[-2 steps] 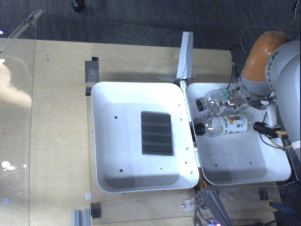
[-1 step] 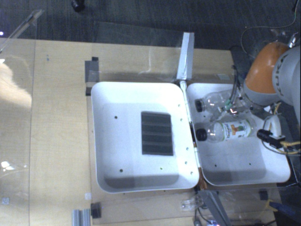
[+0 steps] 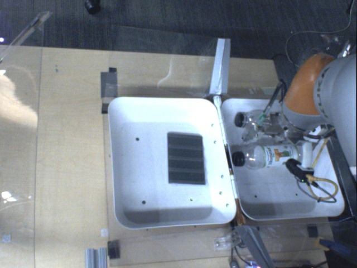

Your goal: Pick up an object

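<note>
- The bench (image 3: 61,166) is pale wood with a smooth, slightly shiny top.
- The left bin (image 3: 127,119) is a shallow white tray, nearly square, with rounded corners and a few small dark holes in its floor.
- A dark ribbed pad (image 3: 186,158) lies flat in the middle of the left bin. It is rectangular, with about four broad bands across it, and it is well apart from every wall.
- A grey metal bar (image 3: 221,66) stands behind the place where the two bins meet.
- The right bin (image 3: 273,204) is of the same white, shallow kind, and it touches the left bin along one side.
- Two clear plastic bottles with black caps lie on their sides in the right bin, with their caps towards the left bin.
- The upper bottle (image 3: 248,119) is near the far wall and looks bare and see-through.
- The lower bottle (image 3: 266,156) is just beside it, nearer to me, and it has a pale label with green print.
- The gripper (image 3: 271,126) is low over the right bin, at the body of the upper bottle. I cannot tell how far it is open, or if it has hold of the bottle.
- The grey arm (image 3: 337,94), round and matt, comes in from the right, with its orange band (image 3: 305,88) above the wrist.
</note>
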`<action>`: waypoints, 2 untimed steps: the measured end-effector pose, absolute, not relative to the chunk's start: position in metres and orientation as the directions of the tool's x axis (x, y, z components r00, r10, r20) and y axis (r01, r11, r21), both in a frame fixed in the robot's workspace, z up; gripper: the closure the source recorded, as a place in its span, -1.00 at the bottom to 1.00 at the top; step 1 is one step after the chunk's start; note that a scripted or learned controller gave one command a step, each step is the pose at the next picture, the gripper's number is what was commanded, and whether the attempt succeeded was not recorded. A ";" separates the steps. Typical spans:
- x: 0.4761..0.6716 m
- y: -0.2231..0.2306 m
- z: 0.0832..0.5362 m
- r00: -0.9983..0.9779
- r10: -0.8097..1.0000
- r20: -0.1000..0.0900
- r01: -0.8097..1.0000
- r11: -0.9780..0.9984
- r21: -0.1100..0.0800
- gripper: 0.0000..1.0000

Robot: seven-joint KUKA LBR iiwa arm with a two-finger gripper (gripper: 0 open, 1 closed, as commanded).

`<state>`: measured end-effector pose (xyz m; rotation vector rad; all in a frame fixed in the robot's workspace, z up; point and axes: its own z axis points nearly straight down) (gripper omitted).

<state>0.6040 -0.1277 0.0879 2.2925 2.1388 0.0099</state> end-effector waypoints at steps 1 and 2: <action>0.615 -0.181 0.088 -0.135 0.991 -0.003 0.991 0.135 0.009 -1.00; 0.618 -0.179 0.101 -0.141 0.990 -0.005 0.990 0.141 0.015 1.00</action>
